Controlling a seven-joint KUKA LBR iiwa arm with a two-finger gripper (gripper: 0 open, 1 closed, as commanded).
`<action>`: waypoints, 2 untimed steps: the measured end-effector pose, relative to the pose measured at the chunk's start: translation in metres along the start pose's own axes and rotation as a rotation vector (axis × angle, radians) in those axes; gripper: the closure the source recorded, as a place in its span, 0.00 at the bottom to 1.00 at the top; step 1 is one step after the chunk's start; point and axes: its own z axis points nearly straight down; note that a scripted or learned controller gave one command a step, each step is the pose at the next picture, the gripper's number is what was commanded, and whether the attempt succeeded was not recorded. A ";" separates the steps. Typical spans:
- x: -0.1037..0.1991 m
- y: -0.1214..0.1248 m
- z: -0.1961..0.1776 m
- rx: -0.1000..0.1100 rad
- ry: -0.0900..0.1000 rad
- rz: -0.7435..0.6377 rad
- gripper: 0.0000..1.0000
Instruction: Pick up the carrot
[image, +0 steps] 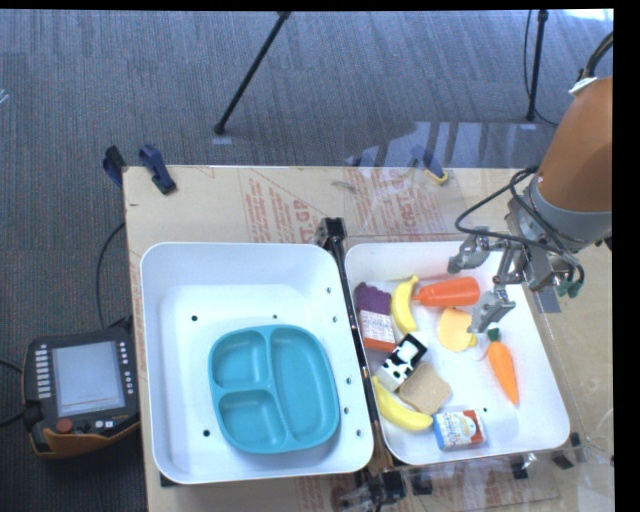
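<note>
The bench (250, 200) is the biggest thing here, a board of brown cardboard-like sheet with red print, and it carries two white bins side by side. The left bin (170, 290), well off to the left of the claw, holds a blue divided plate (272, 388). The right bin (545, 400) sits under the claw and is crowded with toy food.

The arm (585, 160) comes in from the right, its orange band bulky at the top corner and grey below it. The claw (480, 285) hangs over the upper part of the right bin with its two metal fingers (466, 252) spread wide apart, and nothing sits between them.

The carrot (503, 370) lies on the bin floor just below and slightly right of the claw, its green top pointing up toward the lower finger, its orange tip pointing away. It is not gripped.

Just beside the claw on its left lies an orange-red sausage-shaped piece (449, 292), and under the claw is a pale yellow round slice (455, 330). Further left stand a banana (403, 303), a purple piece (372, 298) and a small red and white packet (377, 328). Below and left of the claw are a black and white carton (403, 361), a slice of bread (425, 389), a second banana (402, 411) and a small box (459, 429).

A handheld controller (80, 385) with a screen lies on the floor, far left.
</note>
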 end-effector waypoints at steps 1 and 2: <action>-0.013 -0.063 0.091 -0.002 0.009 0.102 0.00; -0.009 -0.092 0.185 0.001 -0.008 0.090 0.00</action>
